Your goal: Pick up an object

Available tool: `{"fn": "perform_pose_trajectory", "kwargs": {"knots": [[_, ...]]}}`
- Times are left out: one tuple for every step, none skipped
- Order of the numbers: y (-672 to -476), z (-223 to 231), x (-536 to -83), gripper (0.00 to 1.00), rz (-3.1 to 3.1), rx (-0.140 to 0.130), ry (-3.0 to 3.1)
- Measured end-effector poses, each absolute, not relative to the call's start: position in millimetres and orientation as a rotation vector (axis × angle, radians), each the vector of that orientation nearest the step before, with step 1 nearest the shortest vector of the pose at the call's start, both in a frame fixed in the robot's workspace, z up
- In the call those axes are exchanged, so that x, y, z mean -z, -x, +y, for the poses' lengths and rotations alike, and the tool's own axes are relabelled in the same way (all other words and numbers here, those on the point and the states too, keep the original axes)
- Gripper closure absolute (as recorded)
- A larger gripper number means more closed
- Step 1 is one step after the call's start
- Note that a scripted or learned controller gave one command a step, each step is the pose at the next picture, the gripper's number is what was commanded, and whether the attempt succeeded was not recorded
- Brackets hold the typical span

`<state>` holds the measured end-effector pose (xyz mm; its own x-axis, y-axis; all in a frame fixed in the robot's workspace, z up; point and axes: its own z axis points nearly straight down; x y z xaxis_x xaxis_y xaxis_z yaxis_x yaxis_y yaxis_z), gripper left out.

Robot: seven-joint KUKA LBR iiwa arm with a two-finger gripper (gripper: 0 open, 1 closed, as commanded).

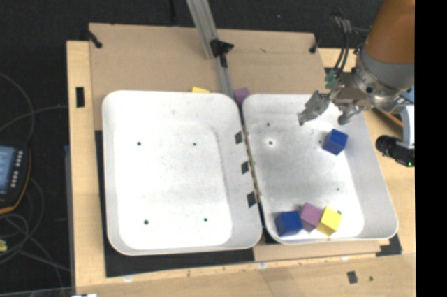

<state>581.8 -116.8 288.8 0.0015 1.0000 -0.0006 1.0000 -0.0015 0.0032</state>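
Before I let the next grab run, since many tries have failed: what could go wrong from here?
1. The gripper hangs over the right bin, up and left of the lone blue cube; a straight descent could miss it.
2. The cube lies near the bin's right wall, so a finger might hit the rim.
3. The other blue cube, purple cube and yellow cube crowd the front wall; a grab there may just push them apart.
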Motion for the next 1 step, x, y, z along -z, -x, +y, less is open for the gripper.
{"fn": "perform_pose_trajectory", "kwargs": {"knots": [[-550.8,-173.4,-182.6,0.0,2.22,0.009,-2.229]]}}
